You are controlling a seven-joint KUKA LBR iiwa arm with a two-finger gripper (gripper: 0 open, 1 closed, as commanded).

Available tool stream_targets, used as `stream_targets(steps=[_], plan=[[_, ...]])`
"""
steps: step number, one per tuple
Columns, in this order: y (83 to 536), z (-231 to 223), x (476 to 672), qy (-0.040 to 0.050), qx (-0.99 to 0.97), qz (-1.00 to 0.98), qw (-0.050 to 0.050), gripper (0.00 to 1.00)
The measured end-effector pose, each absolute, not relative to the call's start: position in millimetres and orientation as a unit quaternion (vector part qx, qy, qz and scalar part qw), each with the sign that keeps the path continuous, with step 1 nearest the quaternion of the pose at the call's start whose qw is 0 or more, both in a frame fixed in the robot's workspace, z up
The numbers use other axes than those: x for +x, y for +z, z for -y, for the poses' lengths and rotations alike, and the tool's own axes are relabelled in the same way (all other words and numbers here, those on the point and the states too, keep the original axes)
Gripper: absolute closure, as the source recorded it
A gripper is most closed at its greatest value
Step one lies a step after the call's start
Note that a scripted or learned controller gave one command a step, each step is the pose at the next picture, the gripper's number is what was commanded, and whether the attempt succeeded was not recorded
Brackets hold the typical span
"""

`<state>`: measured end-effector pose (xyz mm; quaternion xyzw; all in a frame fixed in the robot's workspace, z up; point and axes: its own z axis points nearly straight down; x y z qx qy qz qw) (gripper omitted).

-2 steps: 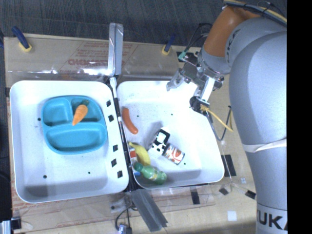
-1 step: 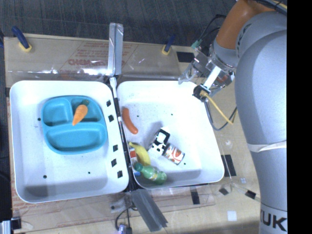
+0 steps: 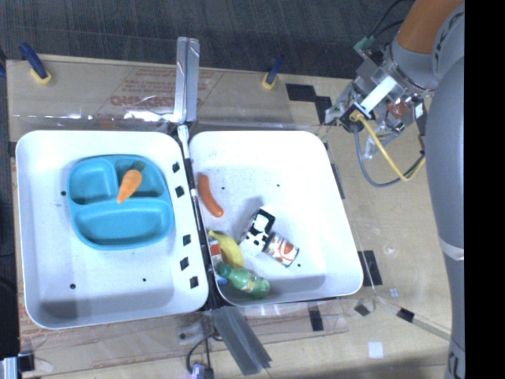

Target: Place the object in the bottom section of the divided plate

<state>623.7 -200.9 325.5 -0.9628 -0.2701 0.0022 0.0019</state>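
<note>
A blue divided plate [image 3: 118,223] lies in the left bin [image 3: 47,290]. An orange carrot [image 3: 129,184] rests on the plate, across the ridge between its top right section and the bottom section. My gripper [image 3: 347,110] hangs above the bench beyond the right bin's far right corner, away from the plate and the objects. In the right bin [image 3: 316,180] lie an orange sausage [image 3: 210,195], a yellow banana [image 3: 228,247], a green vegetable [image 3: 245,281] and a black-and-white can [image 3: 267,237] on its side.
A metal bar [image 3: 187,77] stands up at the far end of the seam between the bins. Yellow and grey cables [image 3: 387,160] hang below the wrist at the right. Blue clamps [image 3: 33,61] sit on the bench's far edge.
</note>
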Motion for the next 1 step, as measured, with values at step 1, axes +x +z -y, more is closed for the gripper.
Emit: stream_targets(steps=[1], plan=[[307.5, 210.0, 629.4, 0.0033, -0.995, 0.104, 0.002, 0.00]])
